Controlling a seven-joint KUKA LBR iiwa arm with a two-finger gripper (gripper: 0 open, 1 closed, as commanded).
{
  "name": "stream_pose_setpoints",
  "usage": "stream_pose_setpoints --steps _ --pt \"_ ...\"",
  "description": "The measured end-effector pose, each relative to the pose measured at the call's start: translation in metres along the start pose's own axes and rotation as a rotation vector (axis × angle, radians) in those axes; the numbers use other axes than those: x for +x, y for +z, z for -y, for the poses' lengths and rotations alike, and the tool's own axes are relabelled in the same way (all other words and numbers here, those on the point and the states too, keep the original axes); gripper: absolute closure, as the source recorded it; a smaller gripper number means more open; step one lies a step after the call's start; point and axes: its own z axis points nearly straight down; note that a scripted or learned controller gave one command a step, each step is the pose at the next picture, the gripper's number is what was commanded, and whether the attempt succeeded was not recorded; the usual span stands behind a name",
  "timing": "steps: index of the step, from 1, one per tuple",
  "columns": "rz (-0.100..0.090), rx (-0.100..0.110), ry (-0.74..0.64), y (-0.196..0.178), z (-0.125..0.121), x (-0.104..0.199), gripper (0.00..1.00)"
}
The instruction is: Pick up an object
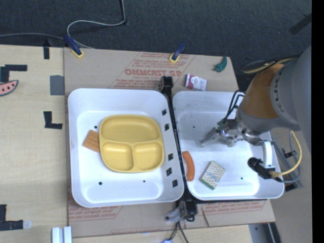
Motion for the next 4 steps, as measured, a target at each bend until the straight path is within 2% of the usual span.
stream_pose_setpoints --steps 1,2,3,4 --pt "0.002 -0.002 0.000 -0.0099 -0.0007 -0.0007 1.00" --pt "0.002 -0.002 0.000 -0.0098 -0.0006 -0.0007 0.00" --pt "0.001 -0.001 0.000 -0.0191 -0.0008 -0.0003 1.00" --pt "0.001 -0.001 -0.001 -0.0190 -0.0007 -0.0003 0.00"
